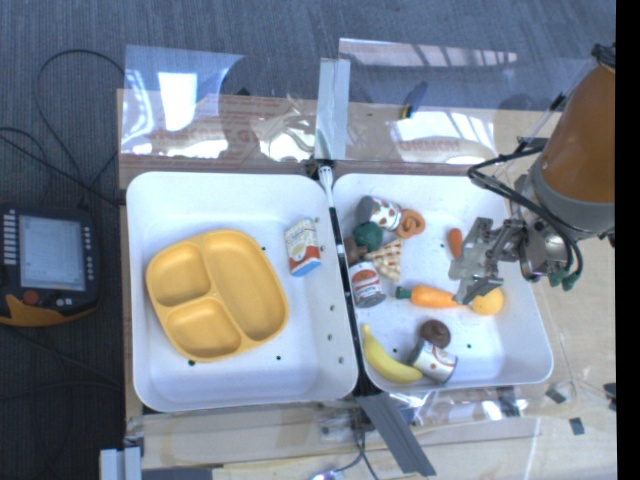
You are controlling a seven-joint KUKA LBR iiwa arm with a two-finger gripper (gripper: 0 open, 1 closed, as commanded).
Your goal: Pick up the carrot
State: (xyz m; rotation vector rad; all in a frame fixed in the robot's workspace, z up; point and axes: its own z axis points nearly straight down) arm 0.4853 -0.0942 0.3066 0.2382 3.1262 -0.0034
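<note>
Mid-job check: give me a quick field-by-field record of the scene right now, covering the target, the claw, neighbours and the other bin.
target: carrot, lying flat in the right bin, green tip pointing left
claw: above the right bin, just right of the carrot's orange end
grip state: cannot tell; no object seen held
close neighbours: yellow lemon to the carrot's right, small can to its left
also in right bin: banana near the front edge
left bin: yellow divided plate, small carton
</note>
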